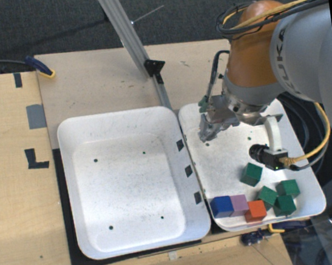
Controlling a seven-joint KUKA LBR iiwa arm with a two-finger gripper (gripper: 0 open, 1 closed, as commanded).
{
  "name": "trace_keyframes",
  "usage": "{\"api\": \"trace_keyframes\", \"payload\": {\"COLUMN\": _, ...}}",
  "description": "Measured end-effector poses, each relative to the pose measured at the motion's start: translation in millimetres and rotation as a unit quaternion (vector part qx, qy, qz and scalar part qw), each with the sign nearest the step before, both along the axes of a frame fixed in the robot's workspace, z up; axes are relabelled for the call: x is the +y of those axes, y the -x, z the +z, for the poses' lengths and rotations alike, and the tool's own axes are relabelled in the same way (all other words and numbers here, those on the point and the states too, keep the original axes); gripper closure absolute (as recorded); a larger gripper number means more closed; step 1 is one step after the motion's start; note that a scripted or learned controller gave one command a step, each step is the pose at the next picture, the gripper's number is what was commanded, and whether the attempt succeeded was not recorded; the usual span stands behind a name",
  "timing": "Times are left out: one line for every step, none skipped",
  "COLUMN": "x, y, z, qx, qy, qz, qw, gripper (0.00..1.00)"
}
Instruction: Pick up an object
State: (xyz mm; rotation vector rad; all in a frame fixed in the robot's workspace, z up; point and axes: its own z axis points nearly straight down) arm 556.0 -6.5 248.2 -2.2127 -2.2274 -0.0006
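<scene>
Seven blocks [256, 196], well apart from gripper [208, 133]

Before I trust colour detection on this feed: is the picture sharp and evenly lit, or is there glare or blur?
In the camera view, lighting is soft and even; the two white plastic bins look bright, without harsh glare. The small blue cube and orange cube read clearly, with faint shadows. The grey metal tool looks slightly soft, and the whole image is a little grainy.
</scene>
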Motion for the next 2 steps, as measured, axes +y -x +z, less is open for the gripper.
{"api": "trace_keyframes", "payload": {"x": 45.2, "y": -30.6, "z": -13.7, "qx": 0.0, "qy": 0.0006, "qz": -0.001, "qw": 1.0, "gripper": 1.0}}
{"api": "trace_keyframes", "payload": {"x": 98.5, "y": -50.7, "z": -25.9, "qx": 0.0, "qy": 0.0006, "qz": 0.0, "qw": 1.0, "gripper": 1.0}}
